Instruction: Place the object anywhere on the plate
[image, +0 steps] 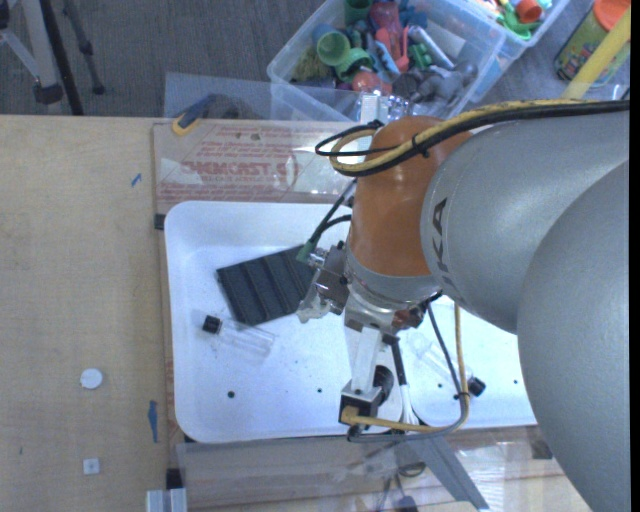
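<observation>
Bench top (70, 250): pale wood, occupying the left side. Floor (150, 50): grey carpet along the upper edge. Clear plastic storage tub (300, 75) of mixed colourful toys beyond the bench. Tripod legs (40, 50): dark, upper left corner. Lighting: even, no hard shadows.

A pale wooden bench (70, 250) with a matt, fine-grained top. On it sits a smooth, glossy white plastic bin (190, 300). Inside lie a dark, matt ribbed plastic plate (262, 287) and a clear plastic tube (242, 338) with a black cap. The arm (530, 230) has a satin grey shell and a glossy orange band (395, 200).
</observation>
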